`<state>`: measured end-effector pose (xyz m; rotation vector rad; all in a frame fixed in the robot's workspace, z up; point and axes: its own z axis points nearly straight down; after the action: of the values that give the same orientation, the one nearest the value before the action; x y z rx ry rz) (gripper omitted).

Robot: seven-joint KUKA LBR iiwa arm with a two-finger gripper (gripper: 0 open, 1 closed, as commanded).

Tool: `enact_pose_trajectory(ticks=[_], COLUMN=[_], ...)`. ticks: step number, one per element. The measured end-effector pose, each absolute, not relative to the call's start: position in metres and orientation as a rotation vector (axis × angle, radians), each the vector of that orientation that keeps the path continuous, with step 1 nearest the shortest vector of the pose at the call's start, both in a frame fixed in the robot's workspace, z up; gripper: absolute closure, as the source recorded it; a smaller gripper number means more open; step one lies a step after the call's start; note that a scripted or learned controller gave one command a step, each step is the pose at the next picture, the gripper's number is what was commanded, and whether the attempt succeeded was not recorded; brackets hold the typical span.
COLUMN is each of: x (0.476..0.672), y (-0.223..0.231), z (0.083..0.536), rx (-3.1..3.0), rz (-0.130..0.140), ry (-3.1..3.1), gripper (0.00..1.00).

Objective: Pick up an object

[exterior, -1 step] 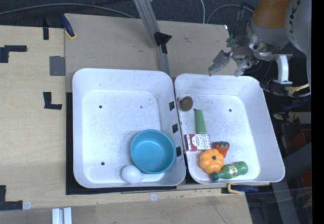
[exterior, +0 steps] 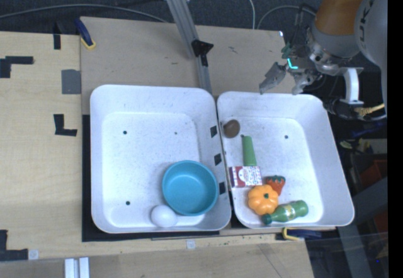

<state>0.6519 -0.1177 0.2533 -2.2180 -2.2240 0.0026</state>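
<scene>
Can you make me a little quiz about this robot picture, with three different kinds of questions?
1. True or false: the blue bowl sits in the left bin.
2. What lies beside the bowl: A) a white ball B) a spoon C) a shoe?
3. Fill in: the orange pumpkin touches a green ____.

Key: 1 true. 2 A. 3 bottle.
Bonus fact: the pincer hovers open above the right bin's far edge, holding nothing.

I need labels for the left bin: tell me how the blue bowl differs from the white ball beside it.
The blue bowl is much larger than the white ball. The bowl is blue and open at the top, showing a hollow inside; the ball is white and closed all round. The bowl sits nearer the bin's middle, the ball nearer its front wall. Both are round and lie in the left bin.
</scene>
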Motion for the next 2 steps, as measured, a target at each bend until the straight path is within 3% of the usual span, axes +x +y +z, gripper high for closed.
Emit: enact_pose_trajectory(ticks=[2], x=[0.649], y=[-0.115], z=[0.148], rx=[-2.216], rz=[0.008], ry=[-2.221], gripper=[0.0])
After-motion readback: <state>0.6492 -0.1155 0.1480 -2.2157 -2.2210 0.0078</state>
